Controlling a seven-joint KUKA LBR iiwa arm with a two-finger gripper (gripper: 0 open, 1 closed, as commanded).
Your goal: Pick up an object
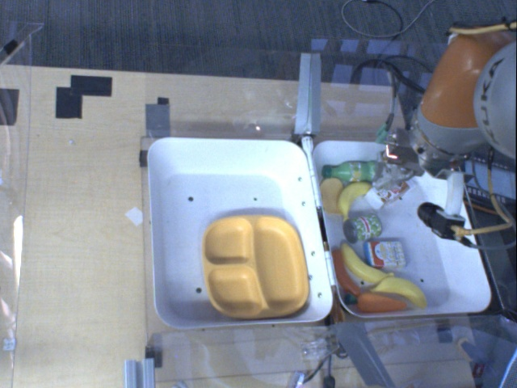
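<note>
I see the gripper [393, 183] low over the right bin's [472, 293] far side; whether its fingers are spread or pressed together I cannot tell. Just left of it: one green bottle [350, 170], one yellow fruit [331, 195], one small banana [353, 196]. Nearer the camera than it: one can [364, 226], one small carton [384, 254], one long banana [380, 275], one orange carrot [380, 303]. Well to its left, the left bin [186, 184] holds one yellow divided tray [254, 265].
</note>
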